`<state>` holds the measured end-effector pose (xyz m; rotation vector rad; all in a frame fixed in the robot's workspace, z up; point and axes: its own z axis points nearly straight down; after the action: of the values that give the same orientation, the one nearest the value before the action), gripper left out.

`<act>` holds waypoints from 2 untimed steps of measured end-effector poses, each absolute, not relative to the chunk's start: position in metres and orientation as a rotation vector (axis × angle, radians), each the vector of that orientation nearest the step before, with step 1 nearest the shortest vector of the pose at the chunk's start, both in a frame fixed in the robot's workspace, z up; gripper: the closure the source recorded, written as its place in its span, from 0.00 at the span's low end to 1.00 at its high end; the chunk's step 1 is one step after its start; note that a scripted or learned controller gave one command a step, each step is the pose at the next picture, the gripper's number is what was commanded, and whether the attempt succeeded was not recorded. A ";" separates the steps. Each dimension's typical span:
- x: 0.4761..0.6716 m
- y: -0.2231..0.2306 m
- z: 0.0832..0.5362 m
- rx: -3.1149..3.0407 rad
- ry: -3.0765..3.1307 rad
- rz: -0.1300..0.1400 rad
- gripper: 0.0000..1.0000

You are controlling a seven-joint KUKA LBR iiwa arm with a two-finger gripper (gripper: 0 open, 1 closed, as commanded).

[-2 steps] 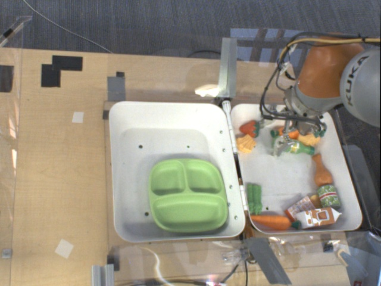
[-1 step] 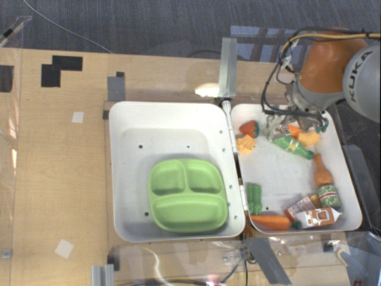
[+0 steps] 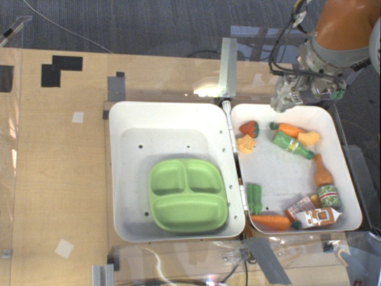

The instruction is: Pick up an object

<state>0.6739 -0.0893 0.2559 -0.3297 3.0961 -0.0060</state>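
Observation:
My gripper (image 3: 287, 99) hangs over the far rim of the right bin (image 3: 280, 174), above its back left part, under the orange-banded wrist. Just below it in the bin lie a strawberry (image 3: 250, 128), a yellow wedge (image 3: 246, 143), a small carrot (image 3: 287, 130) and a green bottle (image 3: 292, 144). Nothing shows in the gripper.
A brown bottle (image 3: 322, 173), a green-labelled can (image 3: 328, 195), a carton (image 3: 315, 217), a long carrot (image 3: 271, 222) and a green vegetable (image 3: 254, 196) line the right bin's right and near sides. The left bin (image 3: 128, 159) holds a green divided plate (image 3: 187, 195).

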 end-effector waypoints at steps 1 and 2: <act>0.671 -0.028 0.327 -0.125 3.121 0.002 1.00; 0.673 -0.029 0.339 -0.126 3.112 0.001 1.00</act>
<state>0.6726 -0.0291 0.3390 -0.1260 3.1120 0.0011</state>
